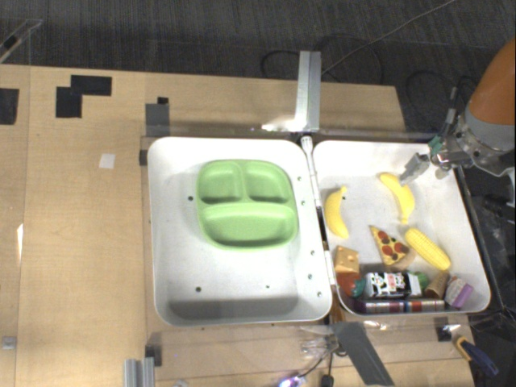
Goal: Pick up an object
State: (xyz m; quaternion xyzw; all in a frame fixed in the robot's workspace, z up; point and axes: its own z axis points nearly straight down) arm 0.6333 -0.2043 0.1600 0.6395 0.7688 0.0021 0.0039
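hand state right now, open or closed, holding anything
hand: above the banana in the right bin, nothing seen between it; open or closed cannot be told

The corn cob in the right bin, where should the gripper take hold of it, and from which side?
Grip the corn cob at its middle, coming straight down, closing across its narrow width. It lies flat and diagonal; the pizza slice crowds its left end, so the mid-section probably offers more room.

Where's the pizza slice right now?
In the right bin, lower middle: the pizza slice lies between the corn cob and cheese wedge, above the bottle.
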